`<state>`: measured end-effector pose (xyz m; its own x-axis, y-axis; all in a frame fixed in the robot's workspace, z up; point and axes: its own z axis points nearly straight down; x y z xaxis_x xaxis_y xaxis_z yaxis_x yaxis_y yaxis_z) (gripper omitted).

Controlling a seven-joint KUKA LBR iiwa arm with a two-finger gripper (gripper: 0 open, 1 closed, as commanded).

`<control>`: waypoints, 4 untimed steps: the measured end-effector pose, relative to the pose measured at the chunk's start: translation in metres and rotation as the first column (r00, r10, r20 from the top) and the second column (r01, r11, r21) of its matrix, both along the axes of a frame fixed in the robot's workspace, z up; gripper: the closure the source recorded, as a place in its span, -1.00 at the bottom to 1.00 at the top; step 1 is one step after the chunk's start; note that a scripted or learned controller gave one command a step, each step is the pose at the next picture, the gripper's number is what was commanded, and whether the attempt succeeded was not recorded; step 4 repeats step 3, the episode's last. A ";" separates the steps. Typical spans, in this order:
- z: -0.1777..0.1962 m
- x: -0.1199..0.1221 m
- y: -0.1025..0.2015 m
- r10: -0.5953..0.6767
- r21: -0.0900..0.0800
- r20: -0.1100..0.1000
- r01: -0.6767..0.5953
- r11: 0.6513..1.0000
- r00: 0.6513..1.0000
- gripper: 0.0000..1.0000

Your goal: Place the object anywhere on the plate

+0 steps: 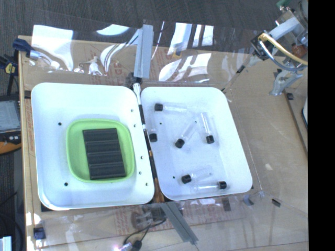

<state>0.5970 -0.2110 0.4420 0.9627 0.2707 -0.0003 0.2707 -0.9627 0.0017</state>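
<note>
Starting at the near edge of the table (272,156), two shallow white bins sit side by side. In the right bin (238,156) lie several clear vials with black caps: nearest are one vial with its cap at the right (214,185) and another with its cap at the left (193,177). Farther in, a loose-looking black cap (153,137) rests close to the bin's left wall, a tilted vial (184,137) lies near the middle, and an upright-running vial (208,128) lies just beside it to the right. Farthest back, one more vial (168,108) lies along the far wall, cap to the left.

The left bin (47,140) holds a green plate (73,140) — square with rounded corners — and a dark ribbed block (104,153) rests flat on the middle of it.

Beyond the bins, at the far right corner, the arm's hand (285,46) hangs well apart from both bins — whether it is spread or pressed together, I cannot tell
</note>
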 end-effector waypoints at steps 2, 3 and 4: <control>-0.001 0.030 0.002 -0.062 0.003 -0.005 0.062 0.998 0.998 -1.00; -0.001 0.029 0.003 -0.061 0.005 -0.007 0.061 0.998 0.998 -1.00; -0.001 0.029 0.003 -0.061 0.005 -0.007 0.061 0.998 0.998 -1.00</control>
